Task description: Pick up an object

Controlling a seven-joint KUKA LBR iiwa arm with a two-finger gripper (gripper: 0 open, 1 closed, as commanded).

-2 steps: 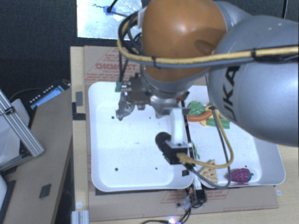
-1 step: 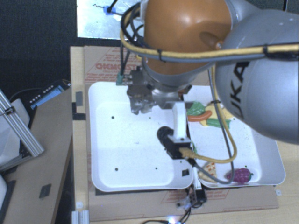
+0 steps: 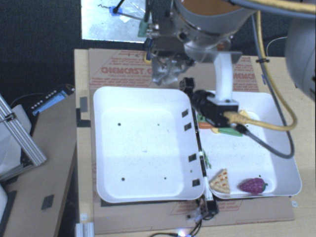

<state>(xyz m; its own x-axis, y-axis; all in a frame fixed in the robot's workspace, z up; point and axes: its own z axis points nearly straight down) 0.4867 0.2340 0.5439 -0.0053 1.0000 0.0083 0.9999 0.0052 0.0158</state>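
Note:
In the right bin (image 3: 282, 168), a pizza-slice toy (image 3: 220, 181) lies at the near left corner, with a purple berry cluster (image 3: 253, 185) just to its right. An orange and green piece (image 3: 223, 128) lies at the bin's far left, partly hidden by a black cable mount (image 3: 213, 108). My gripper (image 3: 167, 71) hangs over the cardboard just beyond the far rim of the left bin (image 3: 104, 132), apart from all the objects. I see nothing in its grasp.
A yellow cable (image 3: 266, 125) and a grey hose (image 3: 276, 149) sag over the right bin's far half. The arm's white link (image 3: 223, 78) stands above the divide between the bins. A metal rail (image 3: 19, 132) and a small blue-lit device (image 3: 49, 100) sit left of the bench.

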